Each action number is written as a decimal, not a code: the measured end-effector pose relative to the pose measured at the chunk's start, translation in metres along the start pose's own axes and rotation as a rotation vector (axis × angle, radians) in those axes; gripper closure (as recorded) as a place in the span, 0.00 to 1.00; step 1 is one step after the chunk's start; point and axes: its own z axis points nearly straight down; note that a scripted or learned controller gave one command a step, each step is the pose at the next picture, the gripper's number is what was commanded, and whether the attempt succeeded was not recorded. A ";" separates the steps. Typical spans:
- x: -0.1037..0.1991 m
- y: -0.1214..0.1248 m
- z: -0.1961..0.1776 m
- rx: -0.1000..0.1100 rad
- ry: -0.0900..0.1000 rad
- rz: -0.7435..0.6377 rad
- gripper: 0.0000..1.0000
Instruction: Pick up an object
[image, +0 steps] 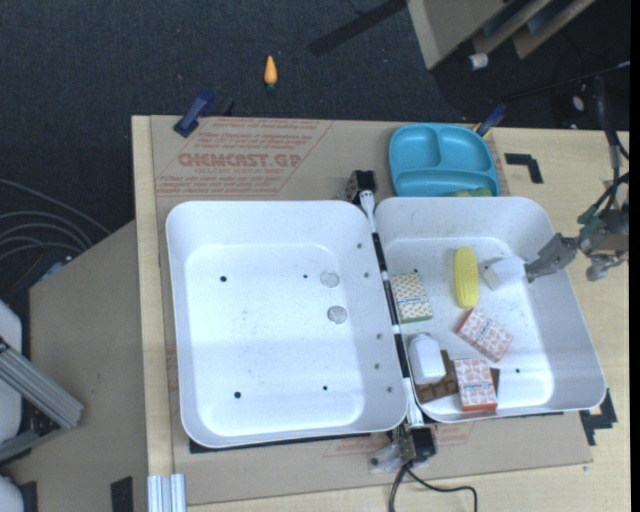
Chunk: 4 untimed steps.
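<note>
A: Over the right bin (560, 300), the gripper (515, 270) hangs beside the yellow corn (466, 277). Holding anything?

B: Doubt it, it's just hovering there; can't tell how it's set.

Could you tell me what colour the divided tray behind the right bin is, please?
The divided tray is light blue, seen in the camera view.

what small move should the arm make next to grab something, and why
Probably ease the gripper left and down toward the yellow corn. It sits at the right bin's right side with nothing visibly held, and the corn lies closest, apart from the small boxes.
</note>
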 end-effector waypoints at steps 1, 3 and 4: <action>0.051 0.018 0.191 0.002 0.001 -0.001 0.00; 0.051 0.019 0.180 -0.001 0.000 0.000 0.00; 0.033 0.109 0.194 -0.002 -0.001 0.000 0.00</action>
